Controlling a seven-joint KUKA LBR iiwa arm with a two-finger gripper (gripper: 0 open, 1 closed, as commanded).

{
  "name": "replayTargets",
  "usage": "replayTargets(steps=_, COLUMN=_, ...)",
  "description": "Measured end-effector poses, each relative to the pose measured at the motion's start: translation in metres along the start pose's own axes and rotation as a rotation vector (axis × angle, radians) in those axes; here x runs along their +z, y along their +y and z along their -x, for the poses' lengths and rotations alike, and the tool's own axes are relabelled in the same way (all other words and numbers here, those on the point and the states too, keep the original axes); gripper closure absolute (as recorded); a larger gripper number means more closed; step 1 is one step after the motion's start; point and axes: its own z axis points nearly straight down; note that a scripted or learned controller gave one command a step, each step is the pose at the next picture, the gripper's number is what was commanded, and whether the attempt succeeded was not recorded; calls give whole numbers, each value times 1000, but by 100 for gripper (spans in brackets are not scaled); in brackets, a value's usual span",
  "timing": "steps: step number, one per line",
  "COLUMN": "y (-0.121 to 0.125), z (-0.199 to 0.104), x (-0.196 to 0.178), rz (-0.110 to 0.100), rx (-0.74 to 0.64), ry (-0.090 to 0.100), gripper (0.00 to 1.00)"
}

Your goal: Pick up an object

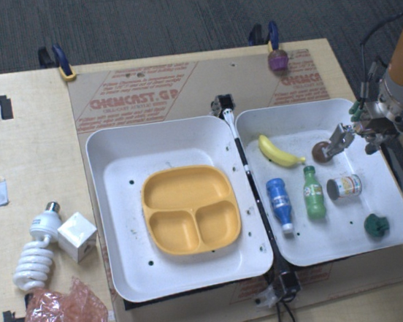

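Gripper (355,140): spread, pinching nothing, poised up and to the right of the green bottle (312,192). Brown round object (322,152): just above the green bottle, at the tip of the nearer finger; touching or not, cannot tell. Banana (280,152): up and to the left of the green bottle. Blue bottle (279,201): just beside it on the left. Small jar (345,188): just beside it on the right. Dark green lump (376,225): below and right.

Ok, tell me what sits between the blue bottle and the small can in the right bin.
The camera view shows the green bottle between the blue bottle and the small can.
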Motion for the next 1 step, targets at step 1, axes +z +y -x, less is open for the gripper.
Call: replayTargets(steps=1, y=43, z=-5, x=164, rz=1, rx=1, ry=0, gripper=0)
